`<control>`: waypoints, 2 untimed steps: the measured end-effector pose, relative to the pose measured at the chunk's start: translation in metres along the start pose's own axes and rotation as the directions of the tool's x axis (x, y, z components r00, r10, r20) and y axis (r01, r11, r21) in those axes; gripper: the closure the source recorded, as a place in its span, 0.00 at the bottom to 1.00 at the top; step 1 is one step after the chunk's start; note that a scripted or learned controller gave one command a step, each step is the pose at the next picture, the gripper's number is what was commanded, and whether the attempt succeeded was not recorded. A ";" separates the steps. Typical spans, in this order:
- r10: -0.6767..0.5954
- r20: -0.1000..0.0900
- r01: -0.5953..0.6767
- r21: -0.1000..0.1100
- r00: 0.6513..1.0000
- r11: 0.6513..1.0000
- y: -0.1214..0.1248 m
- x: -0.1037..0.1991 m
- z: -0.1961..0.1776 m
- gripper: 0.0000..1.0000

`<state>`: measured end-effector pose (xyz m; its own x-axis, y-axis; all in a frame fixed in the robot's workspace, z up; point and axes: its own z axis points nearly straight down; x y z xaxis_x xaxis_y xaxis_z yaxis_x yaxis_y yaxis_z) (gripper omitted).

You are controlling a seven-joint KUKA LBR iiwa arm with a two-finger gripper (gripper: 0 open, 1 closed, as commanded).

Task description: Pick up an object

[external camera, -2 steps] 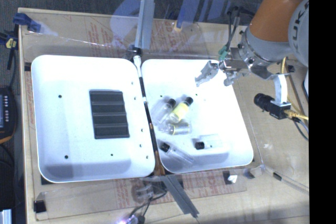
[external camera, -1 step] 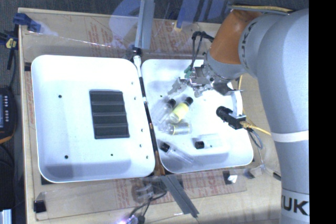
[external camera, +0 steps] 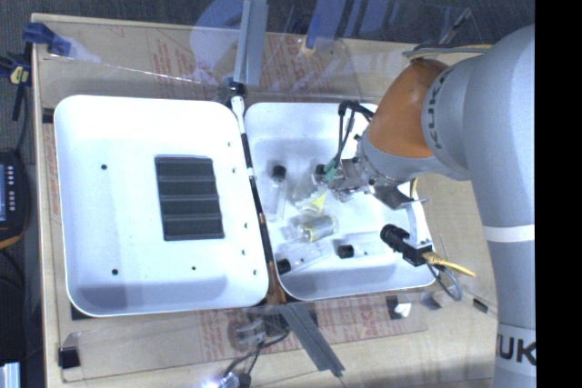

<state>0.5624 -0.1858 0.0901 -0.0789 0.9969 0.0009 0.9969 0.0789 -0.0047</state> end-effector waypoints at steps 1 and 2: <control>-0.005 0.000 0.005 0.004 1.000 1.000 0.000 0.000 -0.008 1.00; 0.077 0.000 -0.077 0.000 0.997 0.997 0.023 0.026 -0.119 1.00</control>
